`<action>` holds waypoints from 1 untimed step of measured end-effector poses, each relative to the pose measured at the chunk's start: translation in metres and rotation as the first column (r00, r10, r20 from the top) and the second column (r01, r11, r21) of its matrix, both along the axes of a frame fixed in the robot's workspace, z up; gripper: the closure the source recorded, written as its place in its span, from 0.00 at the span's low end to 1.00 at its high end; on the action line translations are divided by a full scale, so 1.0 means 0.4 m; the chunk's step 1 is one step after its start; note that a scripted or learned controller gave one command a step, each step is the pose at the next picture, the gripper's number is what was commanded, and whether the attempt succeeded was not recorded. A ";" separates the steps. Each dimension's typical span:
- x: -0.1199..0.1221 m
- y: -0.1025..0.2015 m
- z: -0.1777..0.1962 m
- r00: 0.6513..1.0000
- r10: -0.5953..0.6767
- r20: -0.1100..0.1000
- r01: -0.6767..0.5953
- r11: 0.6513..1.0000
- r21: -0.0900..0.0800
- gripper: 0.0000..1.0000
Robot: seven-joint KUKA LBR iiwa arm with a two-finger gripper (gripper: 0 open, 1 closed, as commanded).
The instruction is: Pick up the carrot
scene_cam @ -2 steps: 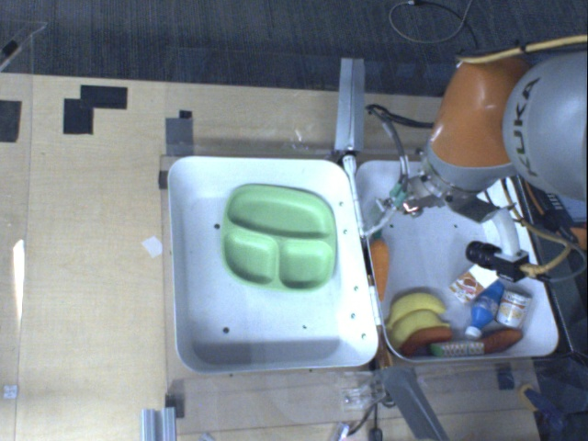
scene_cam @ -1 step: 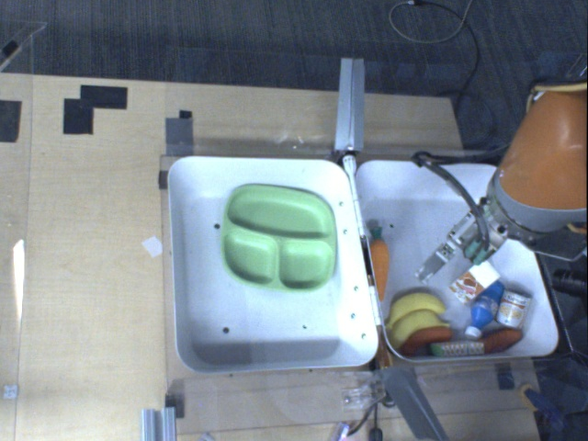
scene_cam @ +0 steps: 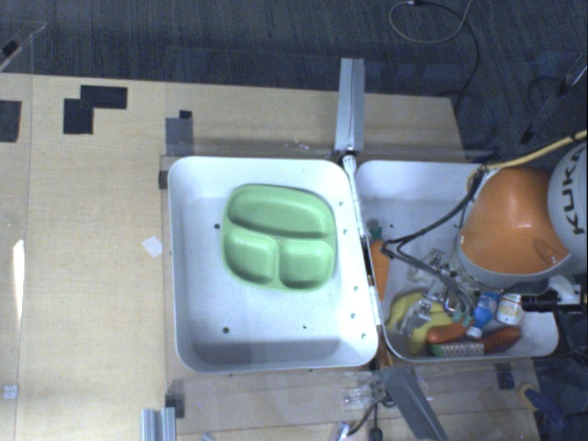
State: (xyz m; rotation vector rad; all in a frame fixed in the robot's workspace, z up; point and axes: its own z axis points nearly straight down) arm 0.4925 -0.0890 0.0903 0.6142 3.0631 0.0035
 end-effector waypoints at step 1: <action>0.008 0.002 0.032 1.000 -0.001 0.009 0.001 1.000 0.001 1.00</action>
